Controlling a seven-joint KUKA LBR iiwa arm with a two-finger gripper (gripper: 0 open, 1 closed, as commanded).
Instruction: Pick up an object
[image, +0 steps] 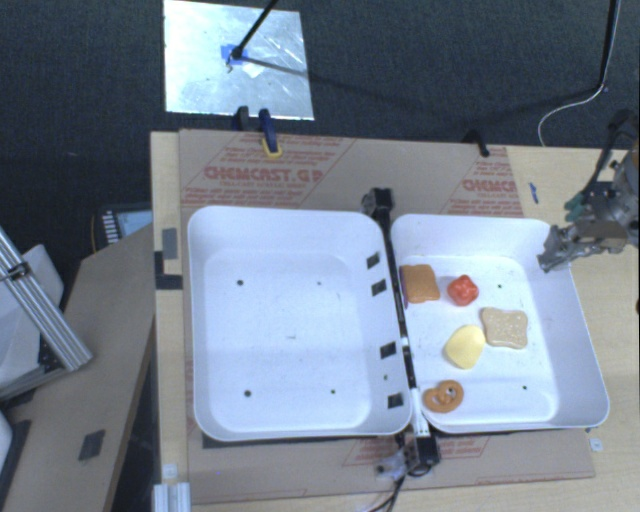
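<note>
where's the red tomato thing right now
The red tomato lies in the right bin, between the orange bread slice and the tan toast.

White bins (290, 225); red tomato (462, 290); yellow lemon (464, 346)

The left bin (290, 320) lies bare and open to reach. In the right bin (570, 330), toast (419, 283), tomato (462, 290), bread (504, 327), lemon (465, 346) and pretzel (443, 397) crowd its left half; its right side stays free.
</note>
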